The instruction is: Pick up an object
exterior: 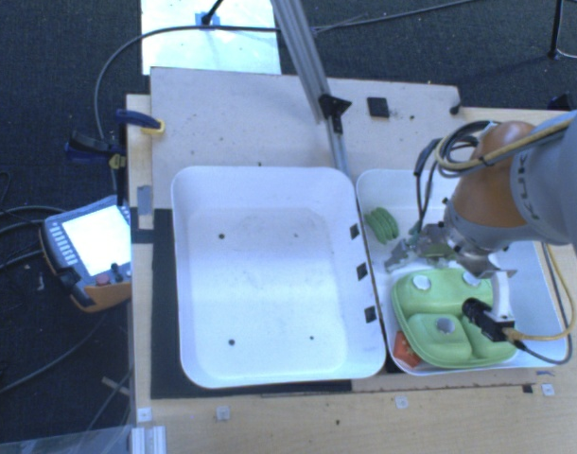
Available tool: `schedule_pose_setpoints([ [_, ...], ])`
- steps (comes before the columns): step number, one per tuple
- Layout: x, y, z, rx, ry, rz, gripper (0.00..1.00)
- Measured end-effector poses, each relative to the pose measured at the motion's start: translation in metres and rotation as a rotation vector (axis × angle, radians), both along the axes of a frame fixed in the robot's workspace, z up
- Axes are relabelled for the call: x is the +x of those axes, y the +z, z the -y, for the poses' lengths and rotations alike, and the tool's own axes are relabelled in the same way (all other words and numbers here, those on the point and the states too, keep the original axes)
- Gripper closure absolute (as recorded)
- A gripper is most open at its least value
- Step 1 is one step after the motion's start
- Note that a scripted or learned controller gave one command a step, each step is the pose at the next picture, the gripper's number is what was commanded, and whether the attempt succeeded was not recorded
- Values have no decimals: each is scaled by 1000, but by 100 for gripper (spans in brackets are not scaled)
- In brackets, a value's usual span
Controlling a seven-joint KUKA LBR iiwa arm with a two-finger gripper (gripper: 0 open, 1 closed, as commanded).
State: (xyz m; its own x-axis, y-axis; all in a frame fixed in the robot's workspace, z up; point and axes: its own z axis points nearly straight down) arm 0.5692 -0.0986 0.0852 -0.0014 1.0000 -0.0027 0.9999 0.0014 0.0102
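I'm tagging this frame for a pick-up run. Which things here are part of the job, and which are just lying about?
Part of the job:
gripper
green container
small green object
orange object
right bin

Lying about:
left bin
handheld screen
clamp

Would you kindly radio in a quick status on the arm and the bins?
Gripper low in right bin. Nothing seen held. Green ridged piece beside it; large green object just below.

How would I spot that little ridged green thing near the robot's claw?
Find the right-hand white bin. Near its far left corner, apart from the big pale-green moulded piece, lies the small green ridged object. It is darker, ribbed and much smaller, just left of the gripper.
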Motion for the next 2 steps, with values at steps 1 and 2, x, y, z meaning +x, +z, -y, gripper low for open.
schedule_pose_setpoints([
  [1,3,14,0,-1,1,8,100],
  [2,4,59,-4,2,3,-4,100],
])
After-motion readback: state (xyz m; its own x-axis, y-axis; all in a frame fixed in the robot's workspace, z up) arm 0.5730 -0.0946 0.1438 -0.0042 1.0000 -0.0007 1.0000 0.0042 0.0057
